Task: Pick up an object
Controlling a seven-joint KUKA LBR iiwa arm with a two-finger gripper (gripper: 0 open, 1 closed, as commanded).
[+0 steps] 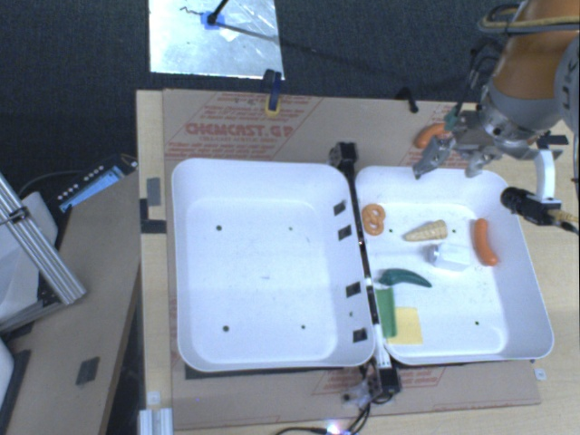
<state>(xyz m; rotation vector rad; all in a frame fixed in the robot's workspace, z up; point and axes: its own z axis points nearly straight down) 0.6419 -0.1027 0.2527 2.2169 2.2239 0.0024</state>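
My gripper [451,159] hangs above the far rim of the right bin [521,333], its two fingers spread open with nothing between them. Inside that bin lie an orange ring [372,217], a tan cone [426,232], an orange sausage shape [486,241], a small pale grey piece [449,257], a dark green curved piece [405,279], a yellow square [407,325] and a green strip [387,311]. All of them sit nearer the camera than the gripper, and none touches it.
The left bin [186,243] adjoins the right one along a black hinged divider [355,243]. An orange item [429,136] lies on the cardboard just behind the right bin, beside the gripper. A blue and yellow clamp [271,93] stands at the back.
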